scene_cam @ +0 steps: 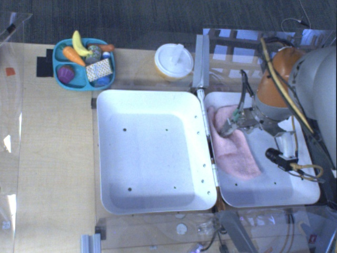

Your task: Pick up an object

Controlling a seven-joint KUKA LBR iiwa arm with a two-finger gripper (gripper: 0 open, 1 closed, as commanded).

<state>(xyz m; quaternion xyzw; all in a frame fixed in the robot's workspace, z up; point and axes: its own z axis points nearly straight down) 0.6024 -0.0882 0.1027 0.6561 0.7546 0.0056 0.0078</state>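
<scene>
A pink cloth point(234, 149) lies along the left side of the right bin point(268, 194), stretched from the bin's far wall toward its middle. My gripper point(228, 126) is low over the upper part of the cloth, its tips at or on the fabric. The arm comes in from the right, with the orange band above the wrist. Whether any fabric sits between the tips I cannot make out.
The left bin point(152, 152) stands beside the right one. On the bench behind are a blue divided tray point(83, 63) with toy food, a white and yellow lidded bowl point(174, 60), and a clear frame at the back right.
</scene>
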